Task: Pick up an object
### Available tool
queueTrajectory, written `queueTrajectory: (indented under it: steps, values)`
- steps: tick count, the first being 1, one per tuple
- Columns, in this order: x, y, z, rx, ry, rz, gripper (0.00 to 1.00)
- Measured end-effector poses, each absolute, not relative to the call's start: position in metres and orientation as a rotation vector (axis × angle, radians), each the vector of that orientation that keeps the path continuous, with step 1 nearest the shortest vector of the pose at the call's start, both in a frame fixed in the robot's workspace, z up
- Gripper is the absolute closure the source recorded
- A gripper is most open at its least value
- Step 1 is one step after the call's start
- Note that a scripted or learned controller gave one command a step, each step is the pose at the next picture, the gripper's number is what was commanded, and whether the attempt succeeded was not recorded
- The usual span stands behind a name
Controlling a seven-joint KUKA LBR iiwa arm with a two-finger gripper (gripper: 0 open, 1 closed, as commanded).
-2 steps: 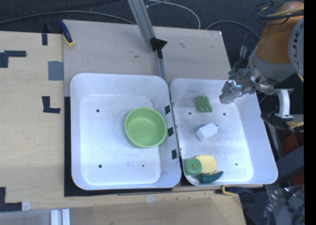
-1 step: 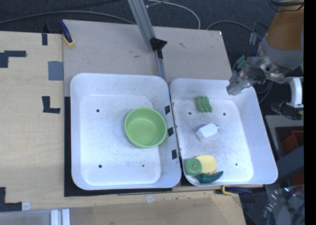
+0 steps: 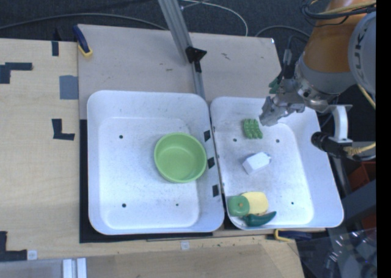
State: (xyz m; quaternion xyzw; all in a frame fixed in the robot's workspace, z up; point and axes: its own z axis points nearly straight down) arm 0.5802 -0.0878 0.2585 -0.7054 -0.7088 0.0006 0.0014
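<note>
Nearest, yellow-and-green toy [image 3: 252, 206] in right bin's [image 3: 317, 203] front corner; approach step, hovering just beside green ridged block [image 3: 252, 128], jaw opening impossible to tell; next, descending squarely over it.

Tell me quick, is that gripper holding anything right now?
Gripper: cannot be told. It hovers in the right bin, just right of the small green ridged object.

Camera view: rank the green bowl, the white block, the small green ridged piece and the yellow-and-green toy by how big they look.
Largest to smallest:
1. green bowl
2. yellow-and-green toy
3. white block and small green ridged piece: these two look about alike, so I won't rank them.
</note>
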Motion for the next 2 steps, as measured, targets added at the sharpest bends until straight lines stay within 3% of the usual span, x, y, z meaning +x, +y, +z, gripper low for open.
queueTrajectory:
  steps: [2]
  values:
    - [0.552, 0.014, 0.258, -2.211, -2.227, 0.001, 1.0]
